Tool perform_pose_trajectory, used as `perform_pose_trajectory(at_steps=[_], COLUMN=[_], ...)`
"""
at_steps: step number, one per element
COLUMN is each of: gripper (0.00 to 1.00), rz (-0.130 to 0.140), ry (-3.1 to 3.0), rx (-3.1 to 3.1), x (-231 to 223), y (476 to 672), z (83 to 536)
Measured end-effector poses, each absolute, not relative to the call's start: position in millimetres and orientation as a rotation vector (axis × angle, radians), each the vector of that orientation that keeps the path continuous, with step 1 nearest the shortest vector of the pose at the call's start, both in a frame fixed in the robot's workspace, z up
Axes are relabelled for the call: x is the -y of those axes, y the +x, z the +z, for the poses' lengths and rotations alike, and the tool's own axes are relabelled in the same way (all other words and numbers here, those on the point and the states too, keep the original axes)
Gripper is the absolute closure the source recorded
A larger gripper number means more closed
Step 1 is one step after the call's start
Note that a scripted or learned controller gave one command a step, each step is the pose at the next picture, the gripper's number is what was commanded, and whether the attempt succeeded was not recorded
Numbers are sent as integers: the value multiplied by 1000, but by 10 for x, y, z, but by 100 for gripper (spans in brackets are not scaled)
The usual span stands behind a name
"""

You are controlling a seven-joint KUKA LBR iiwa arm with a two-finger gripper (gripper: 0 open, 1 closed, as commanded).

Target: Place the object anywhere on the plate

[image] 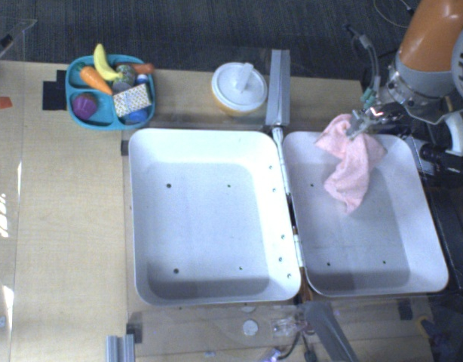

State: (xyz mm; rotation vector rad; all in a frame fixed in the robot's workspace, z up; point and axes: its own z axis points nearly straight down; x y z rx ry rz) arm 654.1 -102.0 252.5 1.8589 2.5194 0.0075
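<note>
A pink cloth (351, 168) hangs in folds over the far part of the right bin (367, 266), its top corner bunched at the tip of my gripper (359, 125). The gripper reaches in from the upper right and is shut on that corner; the cloth's lower end trails toward the bin floor. The blue divided plate (96, 124) sits on the bench at the far left, beyond the left bin (209, 225). It carries a toy banana, a carrot, a purple piece and several other small items.
A white lidded bowl (239, 87) stands on the bench behind the bins, between the plate and a grey metal post (277, 89). Black cables and arm hardware crowd the right side.
</note>
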Motion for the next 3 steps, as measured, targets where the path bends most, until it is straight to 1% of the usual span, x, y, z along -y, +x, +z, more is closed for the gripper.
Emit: perform_pose_trajectory(at_steps=[1, 2, 3], gripper=[100, 100, 100], rz=[5, 7, 7], ry=[1852, 1306, 711], rx=[-2530, -2848, -3049], x=[990, 400, -179], y=[6562, 6517, 6412], z=[2264, 2212, 2318])
